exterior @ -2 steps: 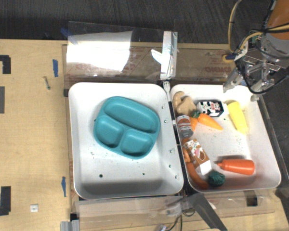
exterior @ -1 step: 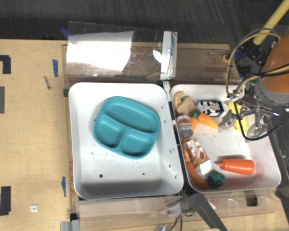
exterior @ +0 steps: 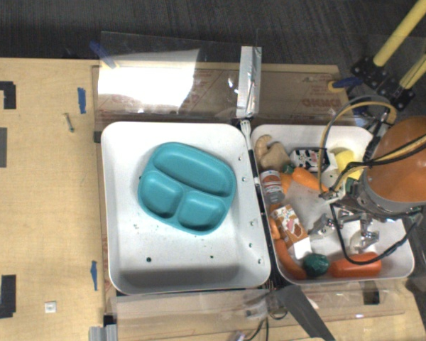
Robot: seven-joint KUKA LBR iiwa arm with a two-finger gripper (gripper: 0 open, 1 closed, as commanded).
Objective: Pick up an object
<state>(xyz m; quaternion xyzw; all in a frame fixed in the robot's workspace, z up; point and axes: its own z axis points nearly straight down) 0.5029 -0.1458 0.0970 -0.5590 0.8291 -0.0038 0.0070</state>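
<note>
The right bin (exterior: 406, 263) holds a jumble of small items. A beige lumpy piece (exterior: 270, 151) lies at its far left corner, with a small bottle (exterior: 271, 187) just below it. An orange carrot (exterior: 303, 180) and a yellow piece (exterior: 343, 159) lie further right. An orange packet (exterior: 288, 223), a white block (exterior: 300, 248), a dark green ball (exterior: 315, 264) and a red-orange sausage shape (exterior: 355, 267) sit along the near side. My gripper (exterior: 349, 231) hangs low over the bin's right half, just above the sausage shape, under the orange wrist band (exterior: 405, 168).
The left bin (exterior: 121, 190) carries a teal divided plate (exterior: 187, 187) in its middle. A clear plastic sheet (exterior: 156, 84) and a metal divider (exterior: 248, 84) stand behind the bins. Yellow bars (exterior: 408, 23) and cables (exterior: 348, 119) crowd the upper right.
</note>
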